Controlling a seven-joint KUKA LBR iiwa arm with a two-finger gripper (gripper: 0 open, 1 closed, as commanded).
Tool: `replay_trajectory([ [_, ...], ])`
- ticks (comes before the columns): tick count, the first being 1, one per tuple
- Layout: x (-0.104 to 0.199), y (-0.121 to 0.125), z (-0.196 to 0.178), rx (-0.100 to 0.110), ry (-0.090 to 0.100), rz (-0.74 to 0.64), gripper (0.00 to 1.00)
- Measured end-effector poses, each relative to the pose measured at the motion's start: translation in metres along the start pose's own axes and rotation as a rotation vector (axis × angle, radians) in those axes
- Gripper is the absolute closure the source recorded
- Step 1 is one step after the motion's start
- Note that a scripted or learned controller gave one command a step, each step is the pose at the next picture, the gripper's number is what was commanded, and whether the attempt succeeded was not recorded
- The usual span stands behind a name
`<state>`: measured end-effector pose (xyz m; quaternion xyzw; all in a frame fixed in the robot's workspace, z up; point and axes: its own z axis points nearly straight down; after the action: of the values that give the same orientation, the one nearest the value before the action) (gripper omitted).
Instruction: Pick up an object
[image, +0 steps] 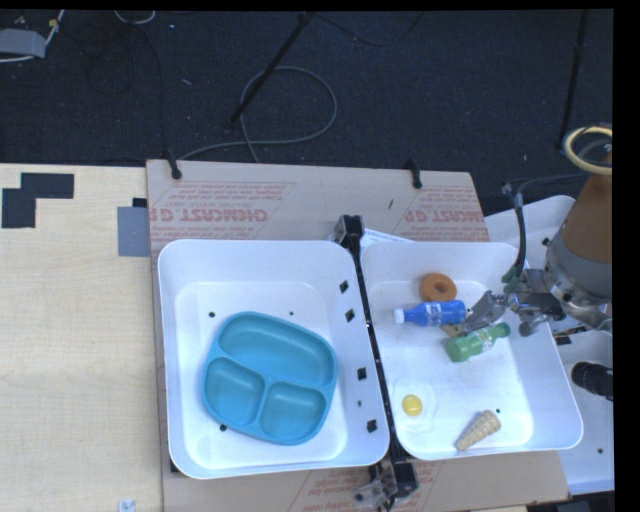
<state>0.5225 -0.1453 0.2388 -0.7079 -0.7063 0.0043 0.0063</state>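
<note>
My gripper (503, 312) hangs low over the right side of the right bin (545, 420), reaching in from the right. Directly under and just left of it lies a green bottle (474, 343), tilted, its right end touching or hidden by the gripper. A blue and white bottle (430, 314) lies on its side just left of the gripper. A brown doughnut (437, 287) sits behind that bottle. Nearer the front are a fried egg toy (412, 404) and an ice cream cone (478, 430).
The left bin (190, 270) holds a blue divided plate (269, 376). A black divider clamp (362, 330) runs between the two bins. Cardboard (300, 205) lies under both bins, and cables trail across the dark floor behind.
</note>
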Motion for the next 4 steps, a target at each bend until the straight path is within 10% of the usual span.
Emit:
replay_trajectory([
  [1, 0.000, 0.002, -0.007, -0.011, -0.002, -0.002, 0.00],
  [4, 0.001, 0.011, 0.129, -0.008, -0.001, -0.001, 0.00],
])
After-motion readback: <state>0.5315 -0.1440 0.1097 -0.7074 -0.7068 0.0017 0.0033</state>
